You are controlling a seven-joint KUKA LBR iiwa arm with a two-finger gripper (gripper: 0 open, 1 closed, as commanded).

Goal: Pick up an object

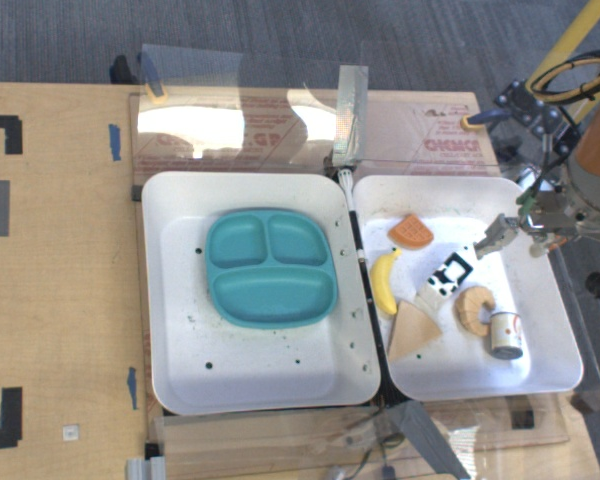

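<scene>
The arm (580, 183) hangs over the right bin (550, 368), jaw state unclear.

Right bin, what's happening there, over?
Gripper above right bin, upper right, holding nothing. Banana, orange waffle, can, donut, wedge, black-and-white block all loose. Nothing blocking.

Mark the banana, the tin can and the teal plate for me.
banana (383, 281): camera view, middle of its curved body.
tin can (505, 334): camera view, its side wall.
teal plate (271, 311): camera view, rim of its large compartment.
</scene>
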